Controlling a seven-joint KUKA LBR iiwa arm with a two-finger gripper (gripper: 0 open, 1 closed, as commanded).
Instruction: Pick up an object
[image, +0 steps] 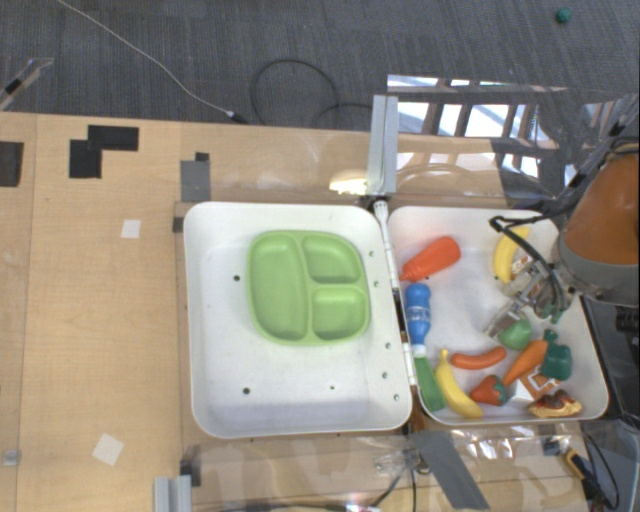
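The table (90, 330) is of light wood and takes up most of the view. Behind its far edge lies a dark grey carpet floor (300, 40). On that floor, a thin pale cable (140, 55) runs slantwise toward the table, and near it a black cable (290, 90) makes a loop. On the table's far left part there are black marks (100, 148) shaped like steps. A small white square (131, 229) lies nearer to the front, and another pale square (107, 448) lies close to the front edge. A bright spot of light (348, 184) shines at the table's far edge.
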